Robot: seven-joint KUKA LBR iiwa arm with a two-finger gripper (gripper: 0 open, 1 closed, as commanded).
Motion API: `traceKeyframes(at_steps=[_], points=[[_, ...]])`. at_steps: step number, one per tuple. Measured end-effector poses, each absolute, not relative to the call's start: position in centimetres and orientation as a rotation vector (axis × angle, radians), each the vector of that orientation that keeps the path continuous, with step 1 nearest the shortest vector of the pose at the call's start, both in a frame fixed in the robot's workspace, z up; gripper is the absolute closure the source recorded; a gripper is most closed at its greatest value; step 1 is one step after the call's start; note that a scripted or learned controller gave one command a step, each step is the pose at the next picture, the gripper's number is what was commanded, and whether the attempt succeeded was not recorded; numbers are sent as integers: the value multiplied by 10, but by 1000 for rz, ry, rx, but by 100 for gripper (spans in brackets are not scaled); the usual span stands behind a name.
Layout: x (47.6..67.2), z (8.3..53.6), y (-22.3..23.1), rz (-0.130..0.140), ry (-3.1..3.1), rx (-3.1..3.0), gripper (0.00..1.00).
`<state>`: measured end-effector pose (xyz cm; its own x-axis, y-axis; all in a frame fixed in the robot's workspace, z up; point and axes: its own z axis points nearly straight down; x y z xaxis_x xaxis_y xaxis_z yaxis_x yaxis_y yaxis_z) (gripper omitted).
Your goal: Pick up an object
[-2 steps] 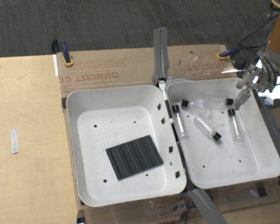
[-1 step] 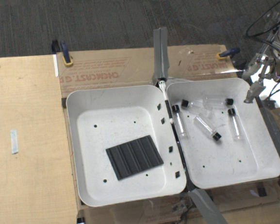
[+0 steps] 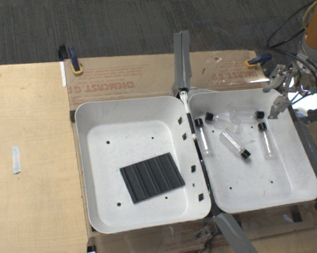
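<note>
Hovering at the right bin's point(image 3: 312, 187) far right corner, pincer point(image 3: 277, 93) spread open and holding nothing, likely lining up over the clear vials point(image 3: 234, 144) scattered flat in that bin, with the black ribbed pad point(image 3: 152, 177) lying well apart in the left bin point(image 3: 100, 211).

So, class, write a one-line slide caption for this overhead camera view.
Gripper open over right bin of clear capped tubes; ribbed black mat in left bin.

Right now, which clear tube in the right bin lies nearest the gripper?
The tube farthest right, black cap up near the gripper; the other tubes lie further left.
</note>
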<state>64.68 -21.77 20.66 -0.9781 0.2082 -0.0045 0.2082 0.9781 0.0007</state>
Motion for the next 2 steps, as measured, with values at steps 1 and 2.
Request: traceKeyframes(at_steps=[1, 2], points=[[649, 273, -222, 0, 3135, -16, 0], [659, 216, -222, 1, 3135, -127, 0]])
